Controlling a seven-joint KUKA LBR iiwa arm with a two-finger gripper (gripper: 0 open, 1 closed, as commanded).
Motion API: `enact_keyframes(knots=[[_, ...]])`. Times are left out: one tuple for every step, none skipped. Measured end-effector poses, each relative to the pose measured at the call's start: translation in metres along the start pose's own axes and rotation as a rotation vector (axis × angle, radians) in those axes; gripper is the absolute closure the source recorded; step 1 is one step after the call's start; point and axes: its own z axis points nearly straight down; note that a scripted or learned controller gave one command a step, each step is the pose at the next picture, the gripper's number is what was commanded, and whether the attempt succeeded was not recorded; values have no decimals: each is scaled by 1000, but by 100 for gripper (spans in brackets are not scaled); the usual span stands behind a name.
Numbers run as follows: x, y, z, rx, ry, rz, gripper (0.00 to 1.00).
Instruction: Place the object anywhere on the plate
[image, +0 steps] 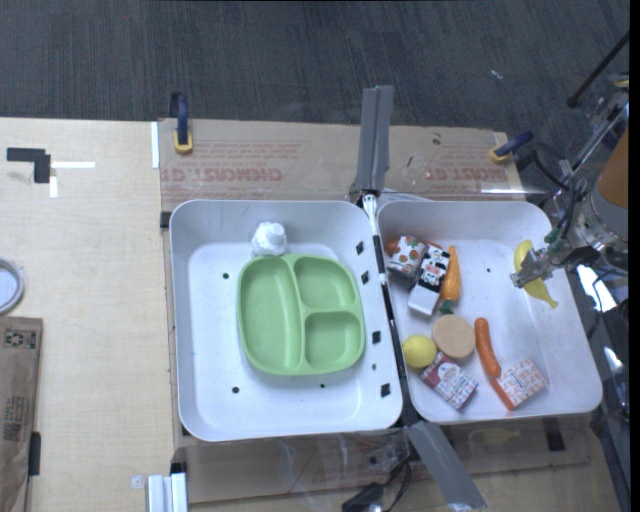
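The arm (610, 190) enters at the right edge, its orange band showing just above the wrist. The gripper (535, 270) hangs down and left of that wrist, fingers pointing down; their spread is unclear.

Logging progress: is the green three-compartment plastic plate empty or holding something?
Empty: the green three-compartment plastic plate shows bare green in all compartments; the small white object sits just beyond its rim.

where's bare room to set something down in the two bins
Free: all three wells of the green plate, and the left bin floor around it, except where a white lump sits behind. Crowded: the right bin, food packed along its left and front.
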Motion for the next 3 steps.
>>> enact_keyframes(knots=[[2, -5, -11, 1, -1, 139, 100], [-30, 35, -82, 1, -2, 250, 100], [59, 67, 62, 3, 0, 76, 100]])
